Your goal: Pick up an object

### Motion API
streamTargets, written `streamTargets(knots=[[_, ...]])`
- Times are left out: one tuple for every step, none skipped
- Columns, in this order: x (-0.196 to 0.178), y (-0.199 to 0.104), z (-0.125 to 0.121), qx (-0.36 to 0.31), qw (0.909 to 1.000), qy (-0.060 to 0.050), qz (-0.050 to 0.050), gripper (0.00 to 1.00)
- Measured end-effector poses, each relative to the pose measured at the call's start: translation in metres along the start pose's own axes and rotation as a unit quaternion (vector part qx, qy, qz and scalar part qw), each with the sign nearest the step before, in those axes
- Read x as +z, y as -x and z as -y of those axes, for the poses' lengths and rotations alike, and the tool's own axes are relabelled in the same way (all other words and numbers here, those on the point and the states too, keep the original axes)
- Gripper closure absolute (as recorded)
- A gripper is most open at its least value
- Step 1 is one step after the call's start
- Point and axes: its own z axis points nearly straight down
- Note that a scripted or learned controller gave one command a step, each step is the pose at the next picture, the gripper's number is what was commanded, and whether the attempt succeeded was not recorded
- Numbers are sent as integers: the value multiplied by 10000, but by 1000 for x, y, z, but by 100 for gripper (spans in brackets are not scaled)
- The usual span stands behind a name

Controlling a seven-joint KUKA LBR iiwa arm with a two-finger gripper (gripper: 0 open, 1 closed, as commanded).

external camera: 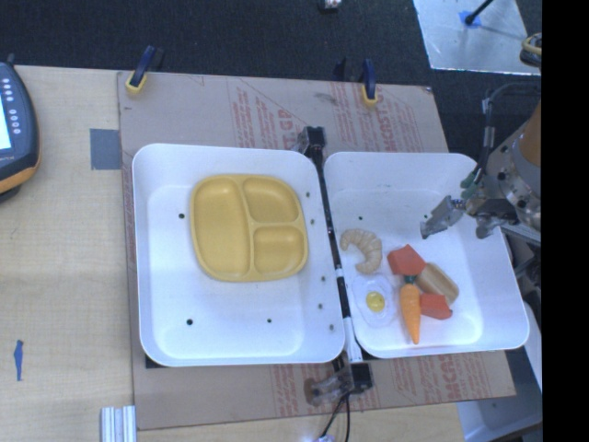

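Objects: we see a cluster of toy foods in the right bin (386, 175), gathered in its lower middle part.
Croissant (363, 248): we find it at the left of the cluster, just beside the wall that the two bins share.
Egg (375, 301): a fried egg, white with a yellow yolk; we see it below the croissant, near the bin's front left corner.
Carrot (410, 311): orange, lying lengthwise with its tip toward the front rim; we see it just right of the egg.
Red piece (405, 260): we see it above the carrot's top, right of the croissant.
Hot dog (436, 282): a tan bun lying right of the red piece, with a second red piece (436, 308) just below it, beside the carrot.
Gripper (457, 212): we see it over the right bin's upper right part, above the cluster and apart from every item.
Fingers: we cannot tell whether they are open or closed; we see nothing between them.
Left bin (147, 247): we see a yellow divided plate (248, 226) lying in its upper middle.
Tabletop (64, 274): wooden, with a cardboard sheet (248, 109) under both bins, held by clamps at its far edge.
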Motion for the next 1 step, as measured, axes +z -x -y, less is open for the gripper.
streamTargets(knots=[[80, -38, -26, -25, 10000, -29, -8, 0]])
